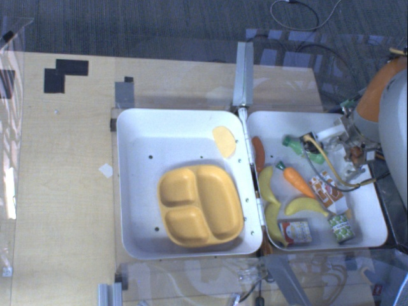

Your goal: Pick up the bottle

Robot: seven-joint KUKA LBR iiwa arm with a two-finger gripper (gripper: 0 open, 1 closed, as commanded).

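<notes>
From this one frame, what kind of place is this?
Probably a robot lab's pick-and-place bench, not a kitchen. Two white bins sit in metal brackets on a wooden table, toy food such as a carrot fills the right bin, and loose cables trail over carpet.

Grey arm with orange band at right, gripper low, pointing left.

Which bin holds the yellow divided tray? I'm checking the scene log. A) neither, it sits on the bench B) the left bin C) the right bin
B: the yellow divided tray lies inside the left bin, while the right bin holds the food items.
</notes>
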